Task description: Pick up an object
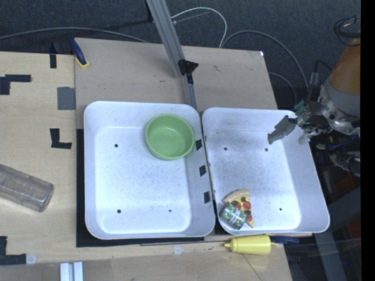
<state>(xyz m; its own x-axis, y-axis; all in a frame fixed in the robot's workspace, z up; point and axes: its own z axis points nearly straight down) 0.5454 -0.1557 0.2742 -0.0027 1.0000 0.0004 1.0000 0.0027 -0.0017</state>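
My gripper [288, 137] hangs over the right rim of the right bin [304, 174], open, with nothing between its fingers. One grey finger [279, 131] points out over the bin floor. In the near left corner of that bin lie a toy pizza slice [240, 201] and a round green-labelled object [232, 216], touching each other. They are well away from the gripper, toward the front left. A green bowl [169, 136] sits upright at the back of the left bin [102, 180].
A yellow squeeze bottle [253, 244] lies on the bench just outside the right bin's front rim. A clear plastic container [22, 187] lies left of the bins. A grey pole [167, 28] slants down to the bins' shared back edge. Cables run behind the right bin.
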